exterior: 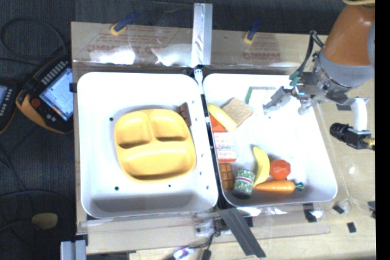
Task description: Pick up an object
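The right bin [317,149] holds several toy foods. A bread slice [237,111] and a yellow piece [219,117] lie at its far left. A red and white box [225,146] and a brown waffle [226,176] sit along the left wall. A green can [244,182], a banana [261,164], a tomato [280,169] and a carrot [277,187] crowd the near side. My gripper [287,105] hangs over the far right part of this bin, open, with nothing between its fingers. It is to the right of the bread.
The left bin [91,131] holds a yellow divided plate [155,143] and a small brown piece [184,112] by the shared wall. A tablet-like pendant [52,94] lies off the bench at left. Clips and plastic sheeting line the far edge.
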`<state>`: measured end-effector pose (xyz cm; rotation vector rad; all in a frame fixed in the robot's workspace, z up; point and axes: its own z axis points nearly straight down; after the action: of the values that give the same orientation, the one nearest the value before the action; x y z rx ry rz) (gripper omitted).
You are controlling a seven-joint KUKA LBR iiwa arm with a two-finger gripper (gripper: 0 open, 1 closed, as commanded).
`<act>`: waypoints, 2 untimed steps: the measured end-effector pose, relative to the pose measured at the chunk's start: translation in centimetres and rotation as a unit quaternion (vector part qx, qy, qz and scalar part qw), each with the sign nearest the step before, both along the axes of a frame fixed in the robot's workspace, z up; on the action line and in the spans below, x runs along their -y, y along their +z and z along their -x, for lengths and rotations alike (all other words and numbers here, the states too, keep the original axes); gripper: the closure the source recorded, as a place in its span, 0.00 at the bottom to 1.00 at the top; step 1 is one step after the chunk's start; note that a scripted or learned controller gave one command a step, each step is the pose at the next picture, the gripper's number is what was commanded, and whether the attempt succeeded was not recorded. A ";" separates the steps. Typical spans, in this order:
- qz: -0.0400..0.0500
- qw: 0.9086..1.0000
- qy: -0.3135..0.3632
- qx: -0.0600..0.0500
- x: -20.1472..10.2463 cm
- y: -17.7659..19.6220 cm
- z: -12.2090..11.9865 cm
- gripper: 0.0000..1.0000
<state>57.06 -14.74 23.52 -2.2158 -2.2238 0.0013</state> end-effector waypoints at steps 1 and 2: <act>0.001 1.000 -0.009 0.005 -0.3 -14.6 5.5 0.00; -0.001 1.000 0.000 -0.001 -2.8 -9.6 7.7 0.00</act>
<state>49.33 -11.92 13.92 -2.2148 -2.2225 0.0015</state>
